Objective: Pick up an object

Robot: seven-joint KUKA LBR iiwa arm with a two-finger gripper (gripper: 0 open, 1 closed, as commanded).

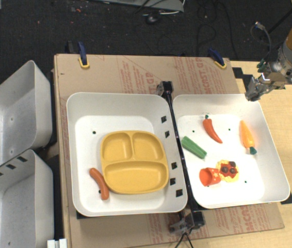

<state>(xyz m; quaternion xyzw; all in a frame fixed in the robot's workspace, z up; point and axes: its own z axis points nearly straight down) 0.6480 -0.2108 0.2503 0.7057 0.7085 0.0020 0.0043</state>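
Tool [253, 91] state cannot be told — it is seen hovering over the right bin's [273, 138] far rim. Smooth, glossy toy foods are scattered in that bin: a red chili [212, 129], an orange carrot [247, 136], a green pod [193, 147]. A yellow divided plate [134, 161] and a sausage [99, 183] are held in the left bin [79, 138].

The gripper [253, 91] hangs over the far right corner of the right bin [270, 190], which holds a red chili pepper [212, 129], a green pod [194, 147], a carrot [247, 136], a red piece [209, 176] and a yellow-and-dark toy [228, 170]. In the left bin [79, 138], a sausage [99, 183] lies just beside a yellow divided plate [134, 162].
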